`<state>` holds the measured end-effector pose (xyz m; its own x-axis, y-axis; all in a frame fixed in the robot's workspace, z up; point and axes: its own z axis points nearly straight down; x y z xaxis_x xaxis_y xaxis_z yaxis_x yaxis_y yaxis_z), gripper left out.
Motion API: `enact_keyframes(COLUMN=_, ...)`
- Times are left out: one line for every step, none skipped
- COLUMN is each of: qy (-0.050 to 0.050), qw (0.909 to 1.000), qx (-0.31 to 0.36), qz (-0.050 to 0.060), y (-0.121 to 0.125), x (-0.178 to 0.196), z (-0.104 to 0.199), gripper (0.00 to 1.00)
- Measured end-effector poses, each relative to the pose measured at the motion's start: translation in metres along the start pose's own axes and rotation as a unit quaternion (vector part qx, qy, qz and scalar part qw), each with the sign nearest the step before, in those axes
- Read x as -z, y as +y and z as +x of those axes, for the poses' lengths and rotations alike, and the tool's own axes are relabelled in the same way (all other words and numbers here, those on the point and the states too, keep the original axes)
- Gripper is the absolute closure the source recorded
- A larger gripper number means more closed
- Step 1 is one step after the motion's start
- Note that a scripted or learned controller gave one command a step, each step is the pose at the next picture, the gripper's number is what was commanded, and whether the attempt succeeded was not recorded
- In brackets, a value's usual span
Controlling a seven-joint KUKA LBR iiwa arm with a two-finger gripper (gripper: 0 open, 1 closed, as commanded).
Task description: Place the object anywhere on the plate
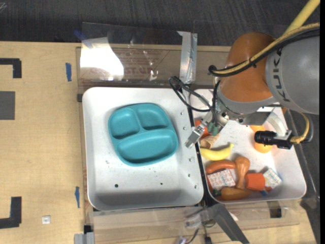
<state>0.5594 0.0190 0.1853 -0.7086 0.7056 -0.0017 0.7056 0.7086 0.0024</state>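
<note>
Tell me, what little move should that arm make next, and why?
Probably a short drop toward the banana. The gripper hangs at the right bin's left edge, just above the toy food, with nothing visibly between its fingers, and the teal divided plate in the left bin carries nothing yet.

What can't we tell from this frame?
- Gripper finger state: too small and blurred in the camera view, wrist and cables crowd it.
- Far part of the right bin: hidden under the arm.
- Packet label: too small to read.
- Pile under the banana: items overlap, count unclear.
- Plate: fully visible.
</note>
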Motion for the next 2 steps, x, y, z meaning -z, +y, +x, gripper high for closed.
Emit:
enact_keyframes(qy=-0.004, qw=0.9947, qx=-0.103, qz=-0.003, y=0.0125, x=0.2245, z=-0.0655, gripper=0.00)
enact_keyframes(qy=-0.004, qw=0.9950, qx=-0.100, qz=-0.003, y=0.0153, x=0.2325, z=-0.0641, gripper=1.00)
